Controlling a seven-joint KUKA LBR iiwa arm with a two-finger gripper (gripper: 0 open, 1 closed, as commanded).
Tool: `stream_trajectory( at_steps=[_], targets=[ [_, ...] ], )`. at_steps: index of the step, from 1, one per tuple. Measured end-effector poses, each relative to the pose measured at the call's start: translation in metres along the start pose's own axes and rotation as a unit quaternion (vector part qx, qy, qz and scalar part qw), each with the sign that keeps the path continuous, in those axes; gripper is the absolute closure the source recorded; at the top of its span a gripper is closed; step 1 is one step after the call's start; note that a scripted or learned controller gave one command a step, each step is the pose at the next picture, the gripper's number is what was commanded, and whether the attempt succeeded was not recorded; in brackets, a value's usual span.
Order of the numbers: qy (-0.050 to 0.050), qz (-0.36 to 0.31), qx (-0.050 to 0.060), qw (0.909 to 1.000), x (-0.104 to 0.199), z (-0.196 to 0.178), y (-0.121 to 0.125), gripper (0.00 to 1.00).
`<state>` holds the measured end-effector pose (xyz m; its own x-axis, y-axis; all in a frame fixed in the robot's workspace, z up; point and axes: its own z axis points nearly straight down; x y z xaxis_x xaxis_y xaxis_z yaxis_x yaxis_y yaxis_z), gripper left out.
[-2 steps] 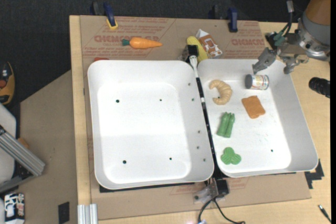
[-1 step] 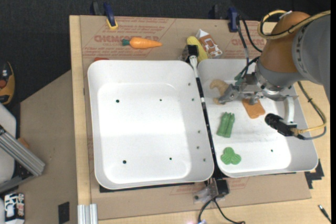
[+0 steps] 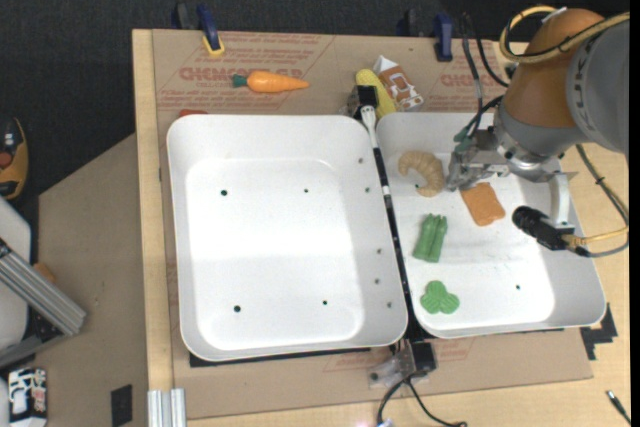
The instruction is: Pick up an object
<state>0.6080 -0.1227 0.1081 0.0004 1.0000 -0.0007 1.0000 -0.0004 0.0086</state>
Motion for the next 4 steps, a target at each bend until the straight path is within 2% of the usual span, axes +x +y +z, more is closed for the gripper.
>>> stream_trajectory(
  at_steps=[1, 2, 3, 4],
  targets=[
    [0.0, 0.0, 0.004, 1.0, -0.014, 0.025, 0.013, 1.0],
    [0.002, -0.006, -0.004, 1.0, 0.093, -0.085, 0.059, 1.0],
    [0.002, -0.004, 0.006, 1.0, 0.16, -0.077, 0.036, 1.0],
    [0.002, -0.004, 0.008, 1.0, 0.246, -0.031, 0.035, 1.0]
  ],
)
